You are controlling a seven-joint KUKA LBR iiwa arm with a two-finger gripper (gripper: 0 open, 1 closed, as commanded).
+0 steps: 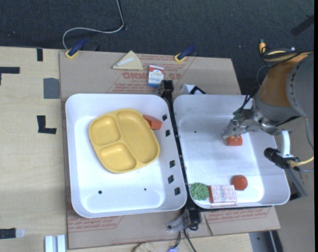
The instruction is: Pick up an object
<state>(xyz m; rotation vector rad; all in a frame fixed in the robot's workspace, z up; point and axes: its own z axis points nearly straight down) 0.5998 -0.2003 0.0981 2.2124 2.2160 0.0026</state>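
Where the grey arm (293,96) with its orange band reaches in from the right, the gripper (235,131) sits low over the right bin (201,156), directly above a small orange-red block (234,139).

Item 1, small orange-red block: lies on the floor of the right bin, in its upper middle part. The gripper's tip meets its top edge. Whether the block sits between the fingers cannot be told, nor whether the tool is released or clenched.

Item 2, red ball (239,182): right bin, lower right part, well apart from the gripper.

Item 3, pink-and-white packet (222,193): right bin, against the near wall, just beside and below the red ball.

Item 4, green round object (199,191): right bin, near-left corner, touching the left end of the packet.

Item 5, yellow divided plate (124,139): left bin (80,188), three compartments, occupying the upper middle of the floor.

Item 6, orange piece (154,122): left bin, just beside the plate's upper right rim.

Item 7, small red-and-white carton (156,76): upright on the cardboard sheet (96,75) behind the bins.

Item 8, pale triangular wedge (129,61): on the same sheet, left of the carton.

Item 9, two blue clamps (186,52): at the far edge of the cardboard.
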